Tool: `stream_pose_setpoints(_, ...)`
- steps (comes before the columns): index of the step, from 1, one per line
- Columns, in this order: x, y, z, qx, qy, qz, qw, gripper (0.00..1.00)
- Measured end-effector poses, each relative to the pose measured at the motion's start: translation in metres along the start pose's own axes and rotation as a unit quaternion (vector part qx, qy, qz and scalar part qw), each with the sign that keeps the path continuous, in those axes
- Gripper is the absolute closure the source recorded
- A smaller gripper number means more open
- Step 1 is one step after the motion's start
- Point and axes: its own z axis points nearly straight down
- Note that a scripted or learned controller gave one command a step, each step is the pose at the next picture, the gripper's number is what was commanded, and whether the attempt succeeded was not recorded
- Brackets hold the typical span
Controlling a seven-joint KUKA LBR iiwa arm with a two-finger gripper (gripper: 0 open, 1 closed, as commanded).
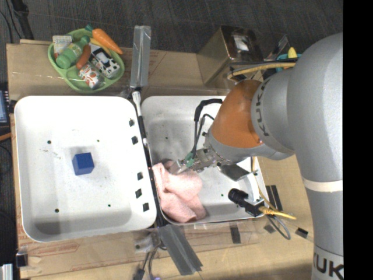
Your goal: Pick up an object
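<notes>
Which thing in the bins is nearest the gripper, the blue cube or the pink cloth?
The pink cloth, bunched right next to the gripper; the blue cube sits alone in the other bin.

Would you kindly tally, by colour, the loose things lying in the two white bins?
Blue: 1 (cube)
Pink: 1 (cloth)
Total: 2
</notes>
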Motion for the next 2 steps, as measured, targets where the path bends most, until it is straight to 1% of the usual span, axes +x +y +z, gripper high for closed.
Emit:
stream_pose_setpoints(1,-0.034,-0.0176,0.019,-0.001,0.002,0.0,1.0,0.0)
stream_pose_setpoints(2,-0.0338,-0.0171,0.0095,0.0,0.002,-0.002,1.0,1.0)
